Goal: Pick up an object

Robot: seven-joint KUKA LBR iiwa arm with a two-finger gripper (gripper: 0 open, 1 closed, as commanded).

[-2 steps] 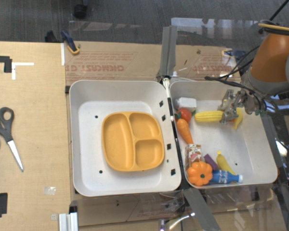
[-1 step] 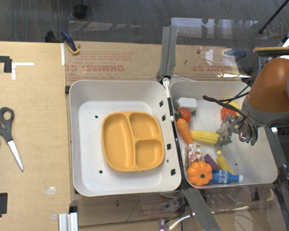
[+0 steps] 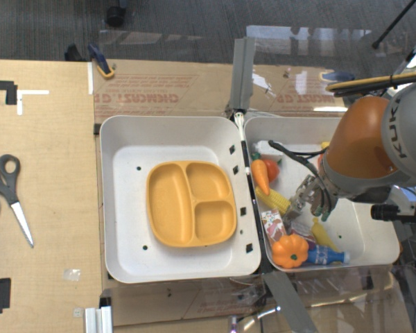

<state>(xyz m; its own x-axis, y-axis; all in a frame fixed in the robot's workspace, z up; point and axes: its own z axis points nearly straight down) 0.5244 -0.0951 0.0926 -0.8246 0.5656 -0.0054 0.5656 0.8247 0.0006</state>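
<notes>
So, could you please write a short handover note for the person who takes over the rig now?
Gripper: low in the right bin, above the toys; nothing seen between its fingers.
Right bin: carrot, corn cob, small pumpkin, blue bottle.
Left bin: yellow divided plate.
Done: no pick yet.
Left: grasp one object and lift it.

This looked like a robotics lab or workshop. A plywood bench (image 3: 41, 186) carried black tape marks and scissors (image 3: 10, 193) at the left of the frame, flattened cardboard (image 3: 159, 92) lay under two white bins (image 3: 111, 207), and grey office carpet (image 3: 125, 12) ran along the top.
</notes>
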